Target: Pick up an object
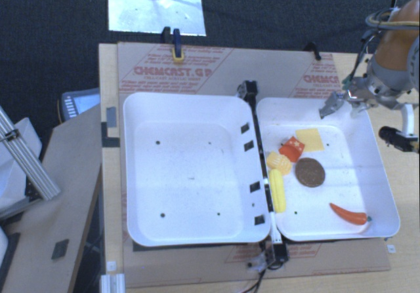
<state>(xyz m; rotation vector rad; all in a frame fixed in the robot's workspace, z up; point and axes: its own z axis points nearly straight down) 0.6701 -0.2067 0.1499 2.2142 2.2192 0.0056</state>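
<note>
The right bin (pixel 377 174) holds several toy foods. A pale yellow square slice (pixel 310 139) lies toward the back. Just left of it is a small red piece (pixel 292 149), with a yellow-orange lump (pixel 279 162) below that. A long yellow piece (pixel 278 191) lies along the bin's left wall. A brown disc (pixel 310 172) sits in the middle and a red chili pepper (pixel 349 214) near the front right corner. My gripper (pixel 341 103) hangs above the bin's back right rim, apart from all of them, with nothing visibly in it.
The left bin (pixel 141 154) stands beside the right one, joined by a black divider strip (pixel 257 154). Both rest on a cardboard sheet (pixel 216 69). A yellow clamp (pixel 177 49) stands at the back edge. The arm (pixel 394 56) enters from the upper right.
</note>
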